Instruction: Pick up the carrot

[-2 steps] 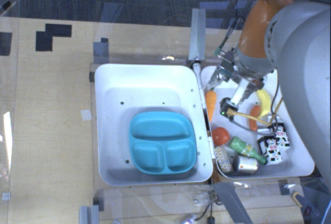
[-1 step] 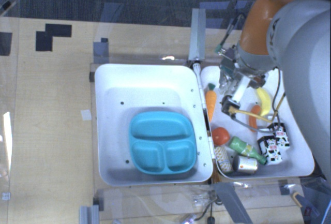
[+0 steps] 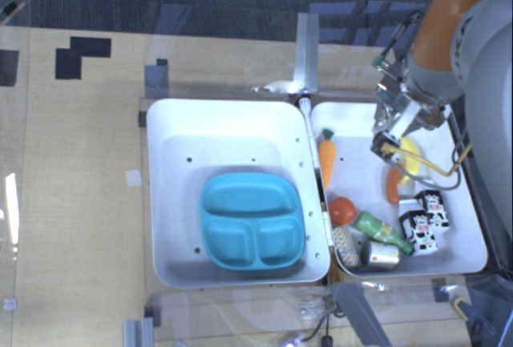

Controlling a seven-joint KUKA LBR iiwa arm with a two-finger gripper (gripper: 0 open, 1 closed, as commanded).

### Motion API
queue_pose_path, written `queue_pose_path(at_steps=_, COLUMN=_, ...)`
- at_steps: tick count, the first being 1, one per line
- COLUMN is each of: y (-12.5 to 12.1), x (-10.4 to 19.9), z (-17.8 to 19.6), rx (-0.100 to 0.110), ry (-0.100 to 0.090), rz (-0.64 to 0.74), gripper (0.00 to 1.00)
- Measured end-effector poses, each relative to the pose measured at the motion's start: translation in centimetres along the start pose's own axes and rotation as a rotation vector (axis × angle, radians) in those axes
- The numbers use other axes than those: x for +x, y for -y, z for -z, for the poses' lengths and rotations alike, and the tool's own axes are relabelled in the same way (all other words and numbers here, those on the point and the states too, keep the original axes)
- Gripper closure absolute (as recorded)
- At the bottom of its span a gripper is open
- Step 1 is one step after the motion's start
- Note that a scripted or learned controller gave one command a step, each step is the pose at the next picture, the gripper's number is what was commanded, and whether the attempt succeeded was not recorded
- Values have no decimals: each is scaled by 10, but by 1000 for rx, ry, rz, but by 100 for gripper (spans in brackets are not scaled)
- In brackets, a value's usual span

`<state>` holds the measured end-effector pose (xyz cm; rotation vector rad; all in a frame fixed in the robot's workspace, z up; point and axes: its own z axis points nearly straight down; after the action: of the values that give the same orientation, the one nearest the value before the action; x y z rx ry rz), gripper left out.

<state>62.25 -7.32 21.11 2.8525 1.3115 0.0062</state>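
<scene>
The carrot (image 3: 326, 155) lies in the right bin (image 3: 474, 245), close along that bin's left wall, with its green top pointing to the far edge and its orange tip toward the near edge. It is off to the view's left of the jaws, apart from them, with bare white floor between, and nothing touches it.

The jaws hang over the far middle of the same bin at the end of the arm (image 3: 445, 25). Whether they are open or closed cannot be told from this angle, and nothing can be seen between them.

Just beside the jaws, on their near right, lies a yellow piece (image 3: 411, 155), and a small orange-red piece (image 3: 392, 187) sits a little nearer the camera than that. Further toward the near edge from the jaws are a red tomato (image 3: 342, 211), a green bottle (image 3: 383, 229) lying on its side and a silver can (image 3: 383, 256). Near and to the right of the jaws are black-and-white patterned blocks (image 3: 425, 223).

Well to the view's left of the jaws, past the carrot and the divide, the left bin (image 3: 232, 121) holds a blue divided plate (image 3: 252, 219). Both bins sit on the pale wooden tabletop (image 3: 72, 201).
</scene>
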Motion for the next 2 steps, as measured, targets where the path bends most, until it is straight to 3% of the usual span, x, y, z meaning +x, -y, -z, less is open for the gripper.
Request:
queue_pose_path(at_steps=1, y=5, x=-40, z=78, rx=-1, ry=0, rz=-112, gripper=100)
queue_pose_path(at_steps=2, y=41, x=-22, z=104, rx=-1, ry=0, rz=-7, gripper=100)
